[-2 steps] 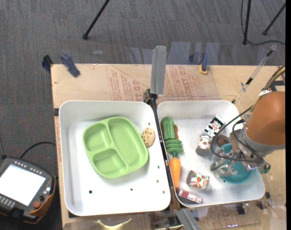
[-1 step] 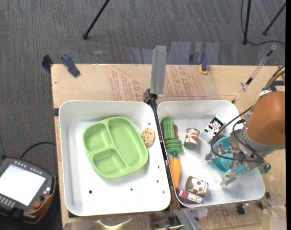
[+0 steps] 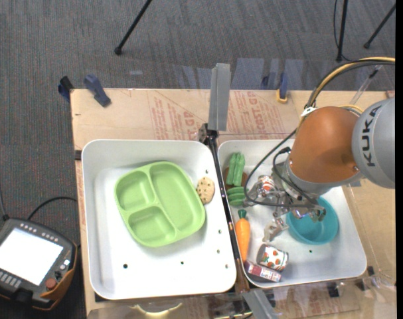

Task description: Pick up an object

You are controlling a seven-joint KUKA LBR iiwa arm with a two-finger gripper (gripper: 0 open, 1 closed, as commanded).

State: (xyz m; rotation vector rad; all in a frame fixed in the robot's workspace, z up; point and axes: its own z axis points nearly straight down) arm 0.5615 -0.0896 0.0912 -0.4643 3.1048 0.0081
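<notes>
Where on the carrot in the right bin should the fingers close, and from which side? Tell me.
Grip the carrot across its orange body near the middle, coming straight down from above. It lies flat, lengthwise along the right bin's left wall, green top pointing away from the camera, so the narrow width is probably the easiest span. The wall sits close on its left, leaving little room there for a finger.

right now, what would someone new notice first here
The grey arm's big orange band dominates the right bin, with the gripper hanging low beside a teal bowl. In the left bin lies a lime green divided plate, a cookie at its right edge. An orange toy carrot lies along the right bin's left wall.
</notes>
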